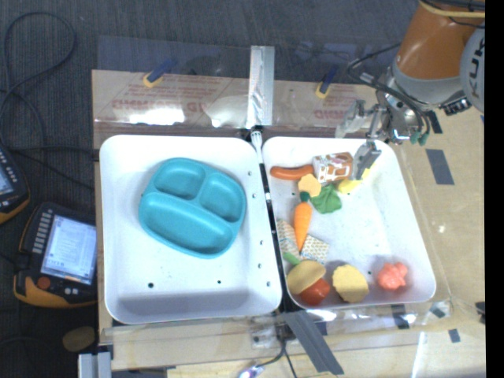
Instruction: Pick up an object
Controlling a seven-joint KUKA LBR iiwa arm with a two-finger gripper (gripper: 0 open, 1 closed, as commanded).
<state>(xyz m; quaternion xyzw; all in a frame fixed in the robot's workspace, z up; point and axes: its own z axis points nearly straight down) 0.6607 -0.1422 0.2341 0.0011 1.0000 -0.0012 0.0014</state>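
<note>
Landmark: the divider (264, 203) between the two white bins is being used as the reference for every place below.
Left bin (126, 290): it is being seen on the divider's left, and a teal sectioned tray (193, 205) is lying tilted in its middle, well apart from the divider.
Right bin (409, 235): it is being seen on the divider's right, and all the small toy foods are being held in it.
Sausage (290, 172): it is lying just right of the divider's far end, stretched across the bin.
Small box (334, 166): a white and brown box is sitting right of the sausage, further from the divider, near the bin's far wall.
Yellow and green pieces (323, 195): they are lying just nearer than the box, right of the divider.
Carrot (302, 219): it is lying near the divider's middle, with its tip pointing toward the near wall.
Near corner: a brown and red round piece (309, 280) is lying just right of the divider's near end; a yellow lump (350, 282) and a pink piece (393, 276) are lying further right.
Gripper (370, 152): it is hanging over the right bin's far wall, well right of the divider, beside the small box.
Fingers: whether they are being held apart or together cannot be told; nothing is being seen between them.
</note>
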